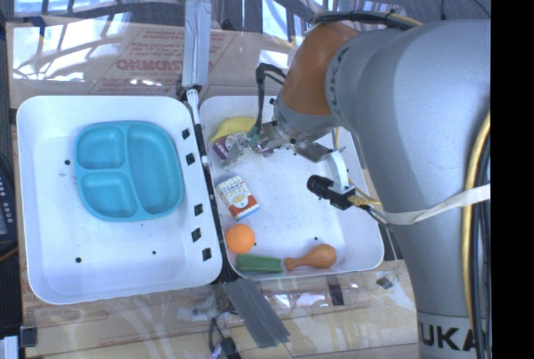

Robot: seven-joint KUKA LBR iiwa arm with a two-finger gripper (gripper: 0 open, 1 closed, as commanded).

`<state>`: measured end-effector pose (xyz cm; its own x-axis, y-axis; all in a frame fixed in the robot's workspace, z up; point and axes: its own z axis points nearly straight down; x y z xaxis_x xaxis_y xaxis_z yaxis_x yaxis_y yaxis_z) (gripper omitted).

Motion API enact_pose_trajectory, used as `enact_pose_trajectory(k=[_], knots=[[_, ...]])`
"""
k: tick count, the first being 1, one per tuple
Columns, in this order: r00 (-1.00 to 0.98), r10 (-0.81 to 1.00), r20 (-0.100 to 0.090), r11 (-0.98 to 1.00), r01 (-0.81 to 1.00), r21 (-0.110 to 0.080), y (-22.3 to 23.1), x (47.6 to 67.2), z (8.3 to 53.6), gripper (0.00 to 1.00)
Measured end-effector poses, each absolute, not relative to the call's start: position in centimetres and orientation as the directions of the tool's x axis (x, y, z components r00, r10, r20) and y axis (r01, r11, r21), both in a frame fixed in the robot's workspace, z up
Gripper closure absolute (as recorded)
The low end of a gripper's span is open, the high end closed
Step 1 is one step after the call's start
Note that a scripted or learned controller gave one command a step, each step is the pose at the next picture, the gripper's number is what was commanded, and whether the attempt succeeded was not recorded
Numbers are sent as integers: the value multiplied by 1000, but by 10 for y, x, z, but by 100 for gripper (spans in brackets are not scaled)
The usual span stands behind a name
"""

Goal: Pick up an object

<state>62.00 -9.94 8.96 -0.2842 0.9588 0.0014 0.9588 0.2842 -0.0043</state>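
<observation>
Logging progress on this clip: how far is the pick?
Done: the arm has reached into the right bin, gripper low by the banana and a small dark item. In hand: nothing visibly held. Left: grasp and lift; the carton, orange and the rest lie on the bin floor.

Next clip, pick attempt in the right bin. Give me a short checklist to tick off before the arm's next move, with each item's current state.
1. End effector is low over the right bin: ok.
2. It sits by the yellow banana and the small dark can: ok.
3. An object is seen between its fingers: cannot tell.
4. Juice box, orange, green vegetable and brown gourd lie apart from it: ok.
5. Blue divided plate lies in the left bin: ok.
</observation>
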Motion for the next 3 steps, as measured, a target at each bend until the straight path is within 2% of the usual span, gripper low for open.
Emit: enact_pose_trajectory(k=[1,2,3], knots=[[-206,979,3,206,978,-8,-99,536,89,0],[-272,962,3,272,962,-4,-107,489,90,0],[-275,961,6,275,961,-10,-107,489,96,100]])
